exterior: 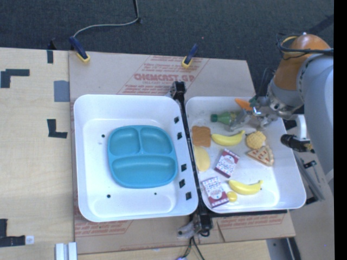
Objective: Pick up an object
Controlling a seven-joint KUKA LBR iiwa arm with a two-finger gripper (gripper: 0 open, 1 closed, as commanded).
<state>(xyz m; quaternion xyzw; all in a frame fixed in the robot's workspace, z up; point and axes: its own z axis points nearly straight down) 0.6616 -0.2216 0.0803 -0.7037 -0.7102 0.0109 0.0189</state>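
The right bin holds several toy foods. An orange carrot and a green vegetable lie at its far side. In the middle are a banana, a bumpy yellow fruit, a pizza slice, a brown toast and a pale yellow piece. Toward the front lie two red cartons and a second banana. My gripper is low over the bin's far right part, just right of the green vegetable and below the carrot, above the bumpy fruit.
The left bin holds a blue divided plate. A black divider runs between the bins. The grey arm with its orange band comes in from the right, over the right bin's far corner.
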